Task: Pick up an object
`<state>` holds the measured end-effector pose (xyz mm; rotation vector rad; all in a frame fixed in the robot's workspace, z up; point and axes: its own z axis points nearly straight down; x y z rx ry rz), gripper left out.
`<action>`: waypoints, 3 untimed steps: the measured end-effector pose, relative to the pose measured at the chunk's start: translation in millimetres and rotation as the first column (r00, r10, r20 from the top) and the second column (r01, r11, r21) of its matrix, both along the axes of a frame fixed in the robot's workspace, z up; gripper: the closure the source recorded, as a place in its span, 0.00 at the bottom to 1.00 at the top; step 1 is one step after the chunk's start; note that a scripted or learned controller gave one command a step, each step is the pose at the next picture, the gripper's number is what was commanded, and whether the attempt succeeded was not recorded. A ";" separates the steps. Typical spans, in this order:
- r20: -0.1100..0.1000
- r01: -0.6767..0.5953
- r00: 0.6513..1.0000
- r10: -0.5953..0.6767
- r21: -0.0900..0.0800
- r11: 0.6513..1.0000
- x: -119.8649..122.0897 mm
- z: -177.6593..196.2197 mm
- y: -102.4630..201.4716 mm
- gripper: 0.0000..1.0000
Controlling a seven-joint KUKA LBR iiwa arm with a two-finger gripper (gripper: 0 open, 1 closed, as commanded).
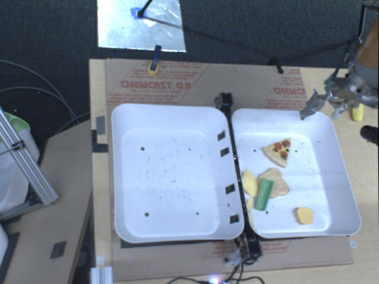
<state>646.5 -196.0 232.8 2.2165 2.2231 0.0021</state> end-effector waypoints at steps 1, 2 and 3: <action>-0.009 0.003 1.000 -0.003 0.003 1.000 -10.5 -142.2 -10.1 0.00; 0.002 -0.004 1.000 0.004 0.001 1.000 17.6 -147.7 15.6 0.00; -0.004 0.002 1.000 -0.002 0.002 1.000 -27.6 -148.3 28.9 0.00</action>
